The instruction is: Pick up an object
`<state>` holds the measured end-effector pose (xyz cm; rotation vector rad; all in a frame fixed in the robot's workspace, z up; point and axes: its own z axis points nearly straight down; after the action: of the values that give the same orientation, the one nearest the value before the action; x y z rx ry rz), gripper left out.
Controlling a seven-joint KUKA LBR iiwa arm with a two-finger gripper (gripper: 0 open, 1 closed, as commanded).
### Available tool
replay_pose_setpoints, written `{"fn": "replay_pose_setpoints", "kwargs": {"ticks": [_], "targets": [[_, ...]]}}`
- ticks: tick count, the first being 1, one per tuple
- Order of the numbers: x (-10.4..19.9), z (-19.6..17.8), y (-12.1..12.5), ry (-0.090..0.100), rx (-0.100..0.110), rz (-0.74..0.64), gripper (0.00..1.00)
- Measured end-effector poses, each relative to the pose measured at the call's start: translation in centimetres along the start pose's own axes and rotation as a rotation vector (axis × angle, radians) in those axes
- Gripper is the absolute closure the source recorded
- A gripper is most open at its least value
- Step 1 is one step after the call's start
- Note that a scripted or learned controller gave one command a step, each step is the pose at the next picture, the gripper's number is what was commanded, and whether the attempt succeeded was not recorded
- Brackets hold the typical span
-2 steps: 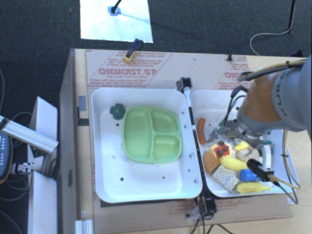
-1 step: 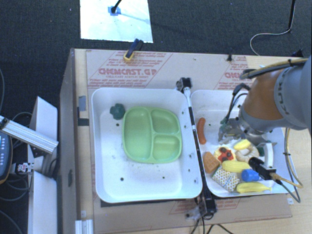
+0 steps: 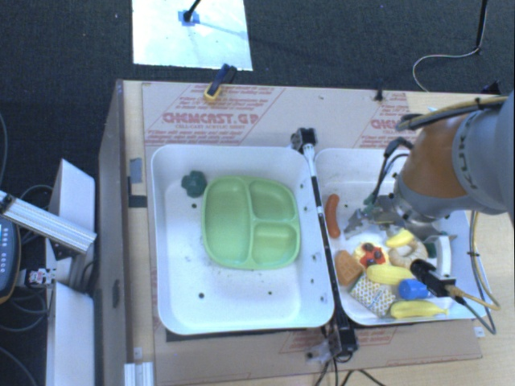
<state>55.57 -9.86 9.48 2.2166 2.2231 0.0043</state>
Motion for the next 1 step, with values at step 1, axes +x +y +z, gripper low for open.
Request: {"fn": "replay_pose_setpoints", "kwargs": {"ticks": [1], "targets": [[0.01, -1.04, 0.08, 0.001, -0.002, -0.001, 1.0]]}}
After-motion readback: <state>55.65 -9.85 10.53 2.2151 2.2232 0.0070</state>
